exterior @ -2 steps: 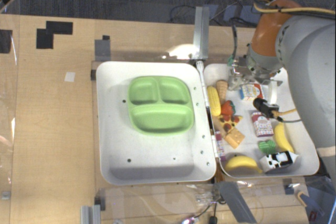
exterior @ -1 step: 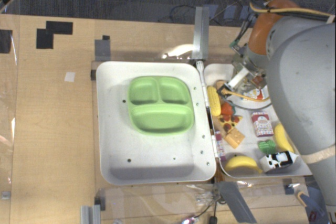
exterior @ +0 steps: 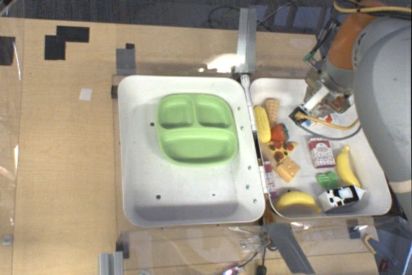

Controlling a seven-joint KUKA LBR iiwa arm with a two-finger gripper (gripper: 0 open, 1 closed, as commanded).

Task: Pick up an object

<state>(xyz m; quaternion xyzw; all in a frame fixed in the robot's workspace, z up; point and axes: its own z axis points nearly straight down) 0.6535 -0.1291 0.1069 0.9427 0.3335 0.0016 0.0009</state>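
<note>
The right bin (exterior: 369, 138) holds several toy foods. Along its left side lie a yellow corn cob (exterior: 261, 123), an ice cream cone (exterior: 272, 107), a red fruit (exterior: 278, 133) and a tan cracker (exterior: 288, 169). A small red-and-white carton (exterior: 320, 152) rests in the middle, a banana (exterior: 347, 167) to its right. Near the front edge are a yellow lemon-like piece (exterior: 297, 201) and a black-and-white cow toy (exterior: 340, 197). My gripper (exterior: 313, 106) hangs low over the bin's back right part, apart from the carton below it.
A green divided plate (exterior: 196, 127) lies in the left bin (exterior: 135, 158). A metal divider (exterior: 247, 42) stands between the bins at the back. The grey arm (exterior: 383, 80) covers the right bin's right edge. Cables trail near the gripper.
</note>
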